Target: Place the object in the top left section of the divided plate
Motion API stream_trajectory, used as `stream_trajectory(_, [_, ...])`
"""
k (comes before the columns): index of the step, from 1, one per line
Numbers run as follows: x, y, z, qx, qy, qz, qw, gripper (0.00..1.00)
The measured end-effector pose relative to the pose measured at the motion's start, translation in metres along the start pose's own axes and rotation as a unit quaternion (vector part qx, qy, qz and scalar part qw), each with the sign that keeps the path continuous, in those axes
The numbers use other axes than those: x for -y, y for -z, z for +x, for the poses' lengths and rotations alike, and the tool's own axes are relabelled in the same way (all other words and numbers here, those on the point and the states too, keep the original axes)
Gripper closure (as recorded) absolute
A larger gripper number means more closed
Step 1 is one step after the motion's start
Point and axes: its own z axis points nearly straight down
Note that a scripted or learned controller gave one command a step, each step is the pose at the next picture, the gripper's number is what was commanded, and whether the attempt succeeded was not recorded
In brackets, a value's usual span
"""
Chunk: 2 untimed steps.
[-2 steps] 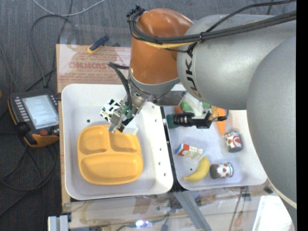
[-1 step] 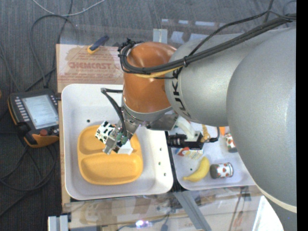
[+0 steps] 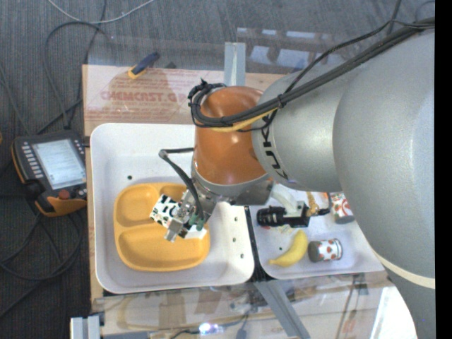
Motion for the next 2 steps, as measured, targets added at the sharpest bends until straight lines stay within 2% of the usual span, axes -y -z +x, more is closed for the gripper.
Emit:
stream_trajectory(1, [0.053, 0.043, -0.004, -0.001, 0.012, -0.001, 0.9999, 1.00])
stream_trajectory(2, [-0.037, 0.065, -0.011, 0.000, -0.059, -0.001, 0.9983, 1.00])
